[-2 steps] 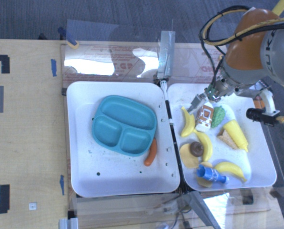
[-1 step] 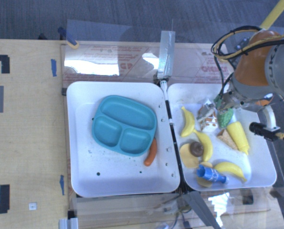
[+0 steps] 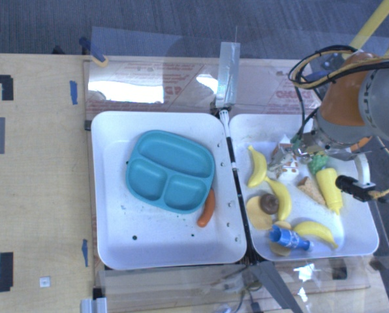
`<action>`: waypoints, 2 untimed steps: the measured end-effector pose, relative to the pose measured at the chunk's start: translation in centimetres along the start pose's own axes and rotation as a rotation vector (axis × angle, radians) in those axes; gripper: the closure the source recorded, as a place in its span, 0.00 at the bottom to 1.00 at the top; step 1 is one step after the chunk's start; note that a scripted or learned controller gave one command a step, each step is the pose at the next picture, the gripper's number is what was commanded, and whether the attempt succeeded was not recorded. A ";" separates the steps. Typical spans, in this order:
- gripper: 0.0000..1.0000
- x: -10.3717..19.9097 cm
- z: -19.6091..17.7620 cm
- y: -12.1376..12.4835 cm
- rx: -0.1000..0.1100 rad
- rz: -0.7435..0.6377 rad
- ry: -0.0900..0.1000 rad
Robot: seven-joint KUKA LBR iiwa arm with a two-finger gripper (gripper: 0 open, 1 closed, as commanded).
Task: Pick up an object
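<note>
Objects for picking: from my seat I see them crowded in the right bin (image 3: 371, 237), none of them lifted.
Corn cob (image 3: 329, 189): yellow with a green tip, lying lengthwise just under the arm's wrist, close to the right bin's far-right side.
Bananas: one (image 3: 258, 167) curves along the left wall of the right bin; a second (image 3: 283, 197) lies mid-bin; a third (image 3: 317, 232) rests near the front rim.
Blue bottle (image 3: 289, 238): small, on its side near the front rim, just beside the third banana.
Round yellow piece (image 3: 260, 212): sits against the second banana, with a brown disc (image 3: 269, 203) on top.
Left bin (image 3: 106, 194): carries a teal divided plate (image 3: 171, 171), tilted slightly, with wide bare white floor on its left and front sides.
Carrot (image 3: 207, 210): orange, slanted, touching the plate's lower right edge, near the divider between bins.
Arm (image 3: 357, 103): grey with an orange band, over the right bin's back right corner.
End effector (image 3: 303, 150): low over the clutter at the back of the right bin; I cannot tell how it stands.
Open room: the right bin has little free floor; the surface (image 3: 34, 175) left of the bins is bare wood with black and blue tape marks.
</note>
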State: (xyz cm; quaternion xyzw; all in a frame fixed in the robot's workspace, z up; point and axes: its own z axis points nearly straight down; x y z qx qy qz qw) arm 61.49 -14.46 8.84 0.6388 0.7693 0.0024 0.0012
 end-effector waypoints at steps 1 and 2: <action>0.00 1.8 0.2 -1.8 0.002 -0.010 -0.002; 1.00 1.7 -0.8 -1.6 0.001 -0.011 -0.003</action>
